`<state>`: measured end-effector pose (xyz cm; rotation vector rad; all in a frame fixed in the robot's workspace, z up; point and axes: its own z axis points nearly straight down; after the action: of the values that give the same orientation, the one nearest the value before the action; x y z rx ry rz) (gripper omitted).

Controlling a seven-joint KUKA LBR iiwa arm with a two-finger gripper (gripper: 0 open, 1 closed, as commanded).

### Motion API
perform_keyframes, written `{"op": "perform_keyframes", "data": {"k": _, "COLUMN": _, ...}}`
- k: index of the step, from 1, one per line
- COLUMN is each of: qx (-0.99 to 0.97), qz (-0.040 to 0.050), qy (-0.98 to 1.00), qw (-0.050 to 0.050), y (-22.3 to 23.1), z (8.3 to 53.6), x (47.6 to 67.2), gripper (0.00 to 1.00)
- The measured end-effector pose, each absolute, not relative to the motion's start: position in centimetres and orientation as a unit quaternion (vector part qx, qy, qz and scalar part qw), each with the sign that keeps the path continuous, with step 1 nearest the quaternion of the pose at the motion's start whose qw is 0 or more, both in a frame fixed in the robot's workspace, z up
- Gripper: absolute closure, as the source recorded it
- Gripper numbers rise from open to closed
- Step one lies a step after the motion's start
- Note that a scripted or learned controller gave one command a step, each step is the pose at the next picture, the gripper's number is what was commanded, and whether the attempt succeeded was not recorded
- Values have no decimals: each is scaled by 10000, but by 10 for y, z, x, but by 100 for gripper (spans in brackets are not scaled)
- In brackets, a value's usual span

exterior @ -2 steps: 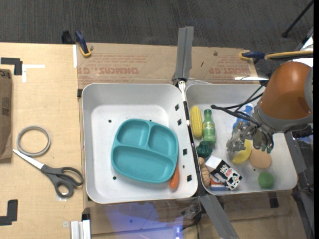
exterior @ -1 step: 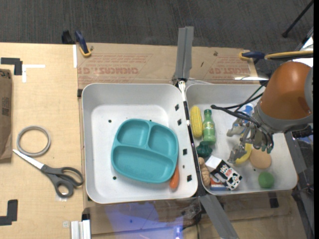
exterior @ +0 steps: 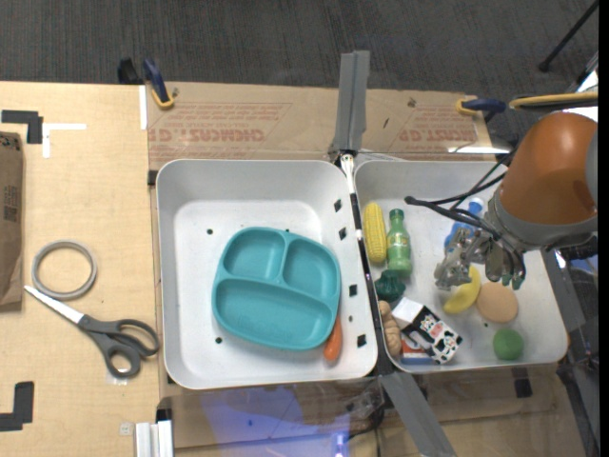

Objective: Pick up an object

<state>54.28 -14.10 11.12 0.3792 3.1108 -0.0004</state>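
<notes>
Two shallow white bins (exterior: 181,255) sit on a cardboard-covered bench.
The metal two-finger gripper (exterior: 457,272) hangs low over the right bin, just above the yellow plastic banana (exterior: 463,296) for a pick; whether it grips cannot be told.

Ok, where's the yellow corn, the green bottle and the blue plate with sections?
Yellow corn cob (exterior: 375,232): camera view, middle of the cob.
Green plastic bottle (exterior: 398,246): camera view, on its body.
Teal divided plate (exterior: 249,313): camera view, bare floor of its large compartment.
</notes>
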Motion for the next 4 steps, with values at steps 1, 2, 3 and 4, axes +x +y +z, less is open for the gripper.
{"op": "perform_keyframes", "data": {"k": 1, "qx": 1210, "qz": -1, "qy": 9926, "qw": 39, "y": -141, "z": 111, "x": 543, "gripper": 0}}
{"op": "perform_keyframes", "data": {"k": 2, "qx": 1205, "qz": -4, "qy": 9927, "qw": 57, "y": -141, "z": 121, "x": 544, "gripper": 100}}
{"op": "perform_keyframes", "data": {"k": 3, "qx": 1205, "qz": -4, "qy": 9927, "qw": 57, "y": -141, "z": 121, "x": 544, "gripper": 0}}
{"op": "perform_keyframes", "data": {"k": 4, "qx": 1907, "qz": 2, "qy": 9817, "qw": 2, "y": -145, "z": 92, "x": 532, "gripper": 0}}
